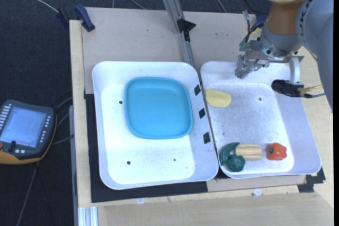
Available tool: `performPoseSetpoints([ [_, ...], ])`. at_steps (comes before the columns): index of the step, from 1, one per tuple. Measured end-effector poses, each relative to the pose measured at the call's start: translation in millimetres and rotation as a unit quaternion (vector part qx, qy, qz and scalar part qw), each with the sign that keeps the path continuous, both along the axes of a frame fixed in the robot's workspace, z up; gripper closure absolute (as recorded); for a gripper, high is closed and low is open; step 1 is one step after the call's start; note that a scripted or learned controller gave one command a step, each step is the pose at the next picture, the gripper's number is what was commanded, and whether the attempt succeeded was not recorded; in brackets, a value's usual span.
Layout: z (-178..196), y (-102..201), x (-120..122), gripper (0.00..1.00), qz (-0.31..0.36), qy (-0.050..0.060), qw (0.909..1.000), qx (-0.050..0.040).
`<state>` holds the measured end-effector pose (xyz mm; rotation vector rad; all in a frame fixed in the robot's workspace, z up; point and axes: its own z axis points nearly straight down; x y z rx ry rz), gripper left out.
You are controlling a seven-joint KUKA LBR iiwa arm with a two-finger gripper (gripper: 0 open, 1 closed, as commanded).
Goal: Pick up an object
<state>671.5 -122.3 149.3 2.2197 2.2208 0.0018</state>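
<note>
Green toy (232, 157), tan block (249, 152), red pepper (276, 151) along right bin (296, 114) near edge; yellow piece (218, 98) by left wall — gripper (244, 70) over far edge, finger state cannot tell — blue plate (158, 107) in left bin (106, 114)

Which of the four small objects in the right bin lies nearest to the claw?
The pale yellow piece by the bin's left wall, alone in the upper part. The green, tan and red items lie along the bottom edge.
</note>
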Motion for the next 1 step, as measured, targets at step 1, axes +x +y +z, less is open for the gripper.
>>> performPoseSetpoints([
  [1, 57.0, 9.2, 4.5, 1.0, 0.0, -0.002, 1.0, -0.0001],
])
